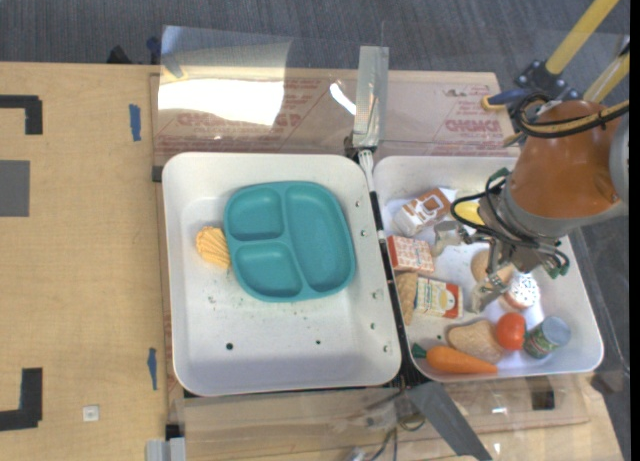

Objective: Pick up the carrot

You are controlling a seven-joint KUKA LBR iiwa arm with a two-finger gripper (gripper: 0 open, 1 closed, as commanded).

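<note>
From above, two shallow white bins sit side by side on the bench. The left white bin [190,349] holds a teal plastic plate with three sections [290,239], lying near the middle of that bin. Just beside the plate's left edge, touching it, is a small yellow shell-shaped toy [212,246].

The right white bin [585,334] is crowded with toy food. The long orange carrot with a pointed tip [458,360] lies flat along the bottom edge of this bin, low in the frame, right of centre. Just above the carrot is a tan bread-shaped piece [472,337], and beside that a round red tomato [510,331]. A small white cupcake with red dots [522,292] sits above the tomato, and a little blue-green can [547,337] is at the lower right. Small food boxes — a red and white one [411,254] and a yellow and green one [437,298] — lie near the bin's left side.

The grey and orange arm [560,169] reaches in from the right of the frame. Its gripper [492,284] hangs over the middle of the right bin, above the carrot in the frame and apart from it. The fingers are blurry and dark, so I cannot tell how far open they are or whether they hold anything.
</note>
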